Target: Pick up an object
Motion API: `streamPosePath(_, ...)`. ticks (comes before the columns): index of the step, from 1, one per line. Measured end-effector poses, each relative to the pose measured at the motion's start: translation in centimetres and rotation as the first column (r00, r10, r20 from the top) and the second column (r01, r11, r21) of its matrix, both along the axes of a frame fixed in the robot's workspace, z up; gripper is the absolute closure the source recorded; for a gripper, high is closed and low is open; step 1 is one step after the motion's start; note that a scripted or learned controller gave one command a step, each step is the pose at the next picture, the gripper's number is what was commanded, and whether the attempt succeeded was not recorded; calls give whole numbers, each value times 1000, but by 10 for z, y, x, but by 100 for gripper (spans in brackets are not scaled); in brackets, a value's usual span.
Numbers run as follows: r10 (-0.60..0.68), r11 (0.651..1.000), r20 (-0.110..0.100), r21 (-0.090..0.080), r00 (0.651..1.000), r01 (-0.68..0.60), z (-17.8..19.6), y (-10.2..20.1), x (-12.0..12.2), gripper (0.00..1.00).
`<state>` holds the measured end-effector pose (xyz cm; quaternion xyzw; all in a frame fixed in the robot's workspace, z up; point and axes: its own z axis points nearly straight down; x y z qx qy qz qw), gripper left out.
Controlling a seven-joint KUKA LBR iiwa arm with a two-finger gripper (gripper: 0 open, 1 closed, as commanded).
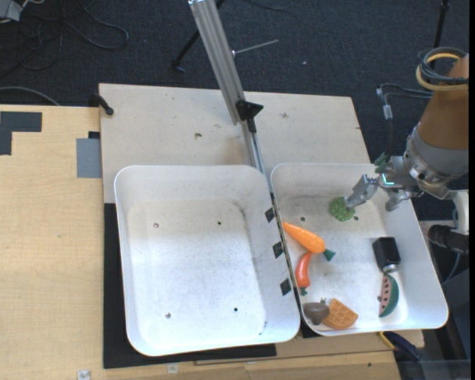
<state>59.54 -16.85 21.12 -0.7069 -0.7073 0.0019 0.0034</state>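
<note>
The gripper (378, 193) hangs over the far part of the right bin (435, 291), its two grey fingers (365, 190) spread apart with nothing between them. Just beside the nearer fingertip, a little toward the bin's middle, lies a small green piece of toy broccoli (341, 209): a lumpy, rounded head in mid-green with a paler stub of stalk. From this angle the fingertip looks to be touching its upper edge, though it may simply be hovering above it.

The rest of the play food sits nearer the front of the same bin. An orange carrot (304, 237) with a green tip lies slantwise close to the dividing wall, and a red chili pepper (302, 271) curves just below it. At the front edge rest a brown, rounded piece (317, 313) and a golden waffle-patterned wedge (340, 315), touching one another. Toward the right wall are a black block (386, 252) and, below it, a watermelon slice (389, 294) with green rind and red flesh. The left bin (134, 212) stands alongside.
</note>
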Motion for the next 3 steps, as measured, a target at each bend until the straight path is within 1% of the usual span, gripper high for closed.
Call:
streamPosePath(1, 1, 1000, 4, -1, 1000, -1, 2, 0, 1, 0)
streamPosePath(3, -1, 1000, 0, 0, 1000, 1, -85, 1, -4, 0)
